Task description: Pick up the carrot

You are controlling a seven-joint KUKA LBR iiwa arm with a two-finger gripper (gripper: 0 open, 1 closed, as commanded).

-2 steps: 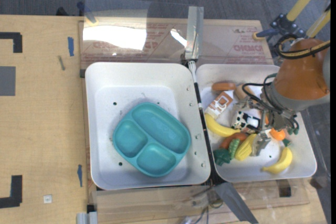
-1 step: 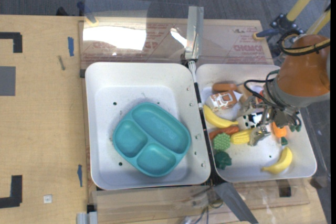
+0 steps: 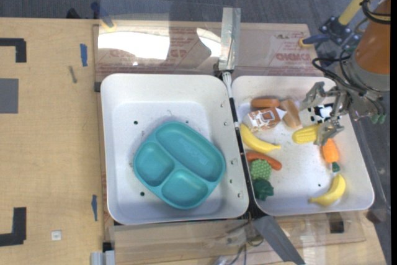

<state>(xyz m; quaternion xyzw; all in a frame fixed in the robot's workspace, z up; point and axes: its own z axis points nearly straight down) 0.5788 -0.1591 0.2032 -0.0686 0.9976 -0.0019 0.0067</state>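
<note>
The carrot [image 3: 330, 150] is short and orange with a green stub at its near end. It lies in the right bin [image 3: 366, 195] close to the right wall. My gripper [image 3: 324, 115] hangs over the bin's right side, just beyond the carrot. Its metal fingers [image 3: 330, 128] stand apart, open, with nothing between them. The nearer fingertip is right at the carrot's far end; I cannot tell whether it touches.
The right bin also holds a sausage [image 3: 267, 102], a small packet [image 3: 264, 118], a bread piece [image 3: 291, 113], two bananas [image 3: 258, 141] [image 3: 330, 191], a small yellow item [image 3: 304, 134], a longer orange-red vegetable [image 3: 265, 162] and broccoli [image 3: 262, 188]. A teal divided plate [image 3: 178, 162] lies in the left bin [image 3: 118, 96].
</note>
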